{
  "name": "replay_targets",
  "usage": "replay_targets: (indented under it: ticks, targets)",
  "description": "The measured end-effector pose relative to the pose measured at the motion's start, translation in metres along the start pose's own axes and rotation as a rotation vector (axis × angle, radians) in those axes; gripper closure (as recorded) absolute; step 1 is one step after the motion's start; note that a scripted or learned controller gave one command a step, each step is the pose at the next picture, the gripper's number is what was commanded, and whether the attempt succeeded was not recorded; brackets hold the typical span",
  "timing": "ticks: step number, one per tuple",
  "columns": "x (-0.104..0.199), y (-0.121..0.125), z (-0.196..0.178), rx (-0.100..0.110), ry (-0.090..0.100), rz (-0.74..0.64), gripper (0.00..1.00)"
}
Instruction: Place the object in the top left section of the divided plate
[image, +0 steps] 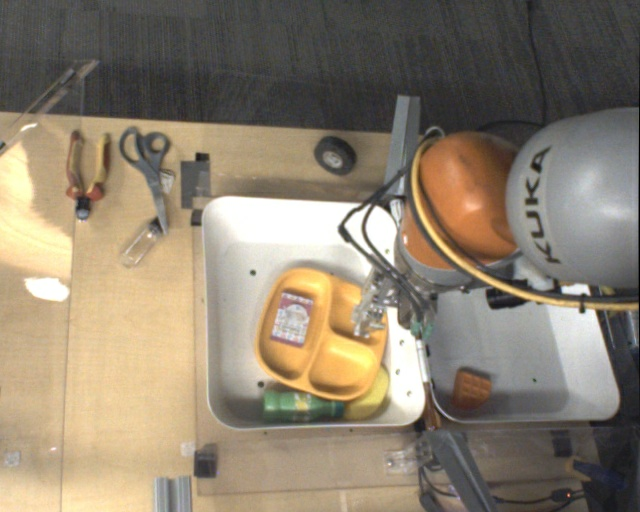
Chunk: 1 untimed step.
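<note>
1. Jaws: can't tell how they stand; two-finger metal gripper (370, 308) sits low over the right edge of the yellow plastic divided plate (318, 345), too blurred and cluttered to read.
2. Grey KUKA arm (570, 205) with orange band enters from the right and covers the gap between both bins; black "KUKA" lettering reads on the grey housing, yellow and black cables loop around the wrist.
3. Wooden bench top (100, 350) bears everything.
4. Left shallow white bin (230, 300) holds the plate; right shallow white bin (545, 370) lies partly under the arm.
5. Plate lies tilted in the left bin, three sections; its long left section holds a small flat packet with a purple-and-white printed label (291, 318), writing too small to read.
6. Green bottle-shaped item (300, 406) lies on its side just below the plate, touching a yellow rounded item (372, 398) at the plate's lower right.
7. Small brown blocky object (472, 387) rests in the right bin, lower left corner, apart from the gripper.
8. Grey-handled scissors (150, 165) and red-handled pliers (85, 170) lie on the bench upper left.
9. Small black round wheel (335, 154) sits above the left bin.
</note>
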<state>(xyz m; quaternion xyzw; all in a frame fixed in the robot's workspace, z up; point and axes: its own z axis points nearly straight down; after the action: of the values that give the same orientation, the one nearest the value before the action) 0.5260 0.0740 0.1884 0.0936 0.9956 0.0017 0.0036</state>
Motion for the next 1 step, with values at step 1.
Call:
replay_targets:
  ticks: [1]
  targets:
    - [-0.0079, 0.004, 0.0023, -0.001, -0.002, -0.21, 1.0]
